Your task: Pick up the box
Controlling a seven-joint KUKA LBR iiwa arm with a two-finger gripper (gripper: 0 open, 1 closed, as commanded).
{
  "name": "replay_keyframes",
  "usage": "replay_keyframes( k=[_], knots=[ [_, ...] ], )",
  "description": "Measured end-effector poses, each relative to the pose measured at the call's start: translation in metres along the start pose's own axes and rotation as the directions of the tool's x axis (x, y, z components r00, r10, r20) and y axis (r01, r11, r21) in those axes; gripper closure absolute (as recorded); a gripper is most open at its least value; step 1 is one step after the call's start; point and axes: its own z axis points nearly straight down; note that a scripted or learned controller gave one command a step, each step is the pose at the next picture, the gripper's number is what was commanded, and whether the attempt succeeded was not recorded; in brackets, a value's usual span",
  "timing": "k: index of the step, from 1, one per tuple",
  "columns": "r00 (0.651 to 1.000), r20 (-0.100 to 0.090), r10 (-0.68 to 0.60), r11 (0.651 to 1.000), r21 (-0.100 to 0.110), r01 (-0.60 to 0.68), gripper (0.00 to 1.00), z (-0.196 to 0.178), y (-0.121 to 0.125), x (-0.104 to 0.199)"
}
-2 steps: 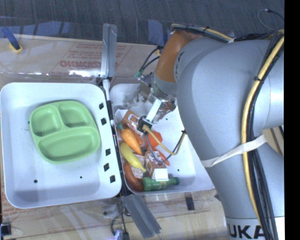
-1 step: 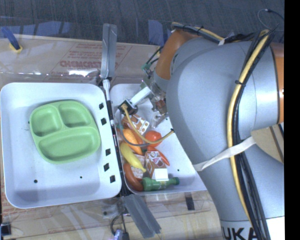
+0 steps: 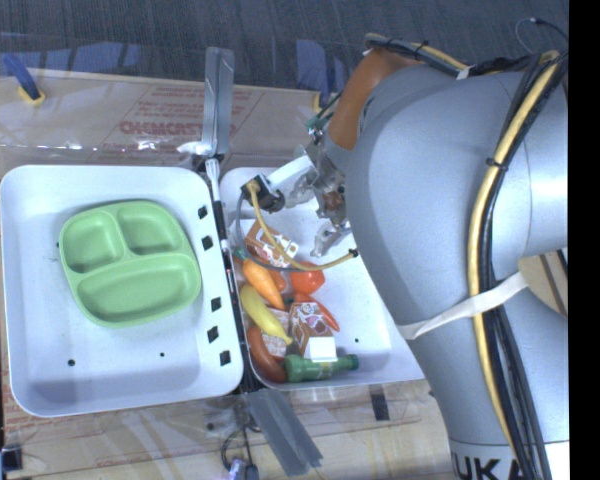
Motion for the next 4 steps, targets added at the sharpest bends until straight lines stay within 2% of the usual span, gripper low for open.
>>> replay_keyframes(
  k=[1,2,3,4],
  knots=[
    [0.999,0.002,0.049,0.999,0.001,-0.049,0.0,0.029,0.017,-0.02],
    [0.999,0.005,0.04,0.999,0.006,-0.04,1.0,0.019,0.014,-0.019],
    [0.999,-0.001,0.048,0.999,0.0,-0.048,1.0,0.028,0.041,-0.01],
    [0.999,0.001,0.048,0.999,0.0,-0.048,1.0,0.029,-0.011,-0.032]
  ],
)
